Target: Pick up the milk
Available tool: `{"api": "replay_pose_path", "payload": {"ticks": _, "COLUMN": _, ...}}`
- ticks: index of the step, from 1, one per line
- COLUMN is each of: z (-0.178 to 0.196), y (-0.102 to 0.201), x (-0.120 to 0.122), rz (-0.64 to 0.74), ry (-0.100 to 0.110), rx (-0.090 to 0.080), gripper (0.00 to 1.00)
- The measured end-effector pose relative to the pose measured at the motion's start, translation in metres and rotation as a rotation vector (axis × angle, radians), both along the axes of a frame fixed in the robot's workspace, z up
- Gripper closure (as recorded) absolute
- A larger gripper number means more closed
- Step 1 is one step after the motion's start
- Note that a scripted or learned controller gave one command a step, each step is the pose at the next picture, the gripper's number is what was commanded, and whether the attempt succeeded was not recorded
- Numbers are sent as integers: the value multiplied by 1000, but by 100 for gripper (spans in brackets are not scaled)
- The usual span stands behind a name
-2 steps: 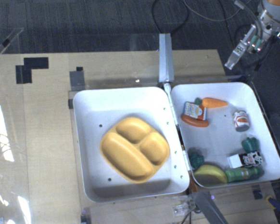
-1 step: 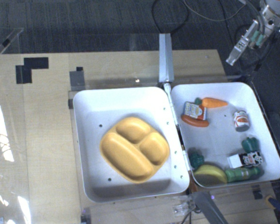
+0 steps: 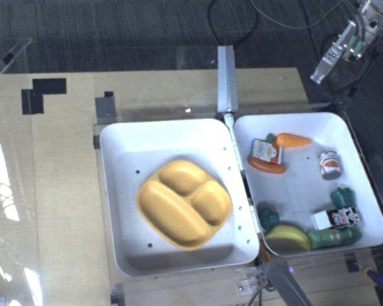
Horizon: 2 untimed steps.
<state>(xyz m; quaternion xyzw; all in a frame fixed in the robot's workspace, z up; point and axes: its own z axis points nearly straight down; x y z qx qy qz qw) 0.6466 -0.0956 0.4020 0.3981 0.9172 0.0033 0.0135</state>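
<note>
The milk (image 3: pixel 335 218) is a small white carton with black cow patches. It lies on its side near the front right corner of the right bin (image 3: pixel 360 162). A green pepper (image 3: pixel 342 196) sits just behind it and a green cucumber (image 3: pixel 331 238) just in front. My gripper (image 3: pixel 322 71) hangs at the top right, outside the bins, above the dark floor beyond the right bin's far edge. It is far from the milk, and nothing is visible in it.
The right bin also holds a carrot (image 3: pixel 293 139), a small green-and-orange carton (image 3: pixel 264 150), a sausage (image 3: pixel 268 167), a can (image 3: pixel 330 164), a banana (image 3: pixel 287 236) and a dark green vegetable (image 3: pixel 269 215). A large yellow bread-like piece (image 3: pixel 184 201) lies in the left bin (image 3: pixel 122 154).
</note>
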Motion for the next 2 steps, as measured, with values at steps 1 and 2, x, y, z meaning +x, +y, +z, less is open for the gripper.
{"api": "replay_pose_path", "payload": {"ticks": 1, "z": 13, "y": 1, "x": 2, "rz": 5, "ry": -10, "rx": -2, "gripper": 100}}
{"api": "replay_pose_path", "payload": {"ticks": 2, "z": 26, "y": 2, "x": 3, "rz": 10, "ry": -20, "rx": -4, "gripper": 100}}
